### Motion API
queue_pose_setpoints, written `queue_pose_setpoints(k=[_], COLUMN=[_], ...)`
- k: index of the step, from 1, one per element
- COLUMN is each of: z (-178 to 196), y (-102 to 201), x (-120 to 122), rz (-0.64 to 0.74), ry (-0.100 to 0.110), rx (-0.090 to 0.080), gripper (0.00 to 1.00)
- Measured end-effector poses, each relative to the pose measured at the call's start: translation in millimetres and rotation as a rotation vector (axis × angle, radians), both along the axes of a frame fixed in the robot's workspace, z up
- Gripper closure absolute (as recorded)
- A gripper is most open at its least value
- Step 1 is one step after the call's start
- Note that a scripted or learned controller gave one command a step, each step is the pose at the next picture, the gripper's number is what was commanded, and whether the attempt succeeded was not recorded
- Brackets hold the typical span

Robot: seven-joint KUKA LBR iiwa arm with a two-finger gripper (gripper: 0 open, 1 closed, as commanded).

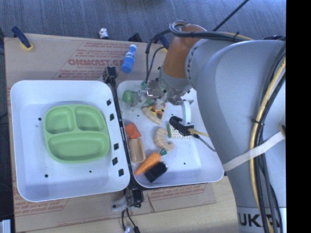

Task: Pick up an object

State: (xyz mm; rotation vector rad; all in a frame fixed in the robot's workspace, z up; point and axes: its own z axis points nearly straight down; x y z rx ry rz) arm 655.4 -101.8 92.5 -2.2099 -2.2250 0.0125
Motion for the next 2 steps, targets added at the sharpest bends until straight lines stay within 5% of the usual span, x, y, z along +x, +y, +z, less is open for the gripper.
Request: queue_pose_setpoints(k=[2], z=[2.3], y=[-3.0], x=[-176.0], rz=[-0.003], ry=[-0.022], rx=[-0.008], gripper=[0.0])
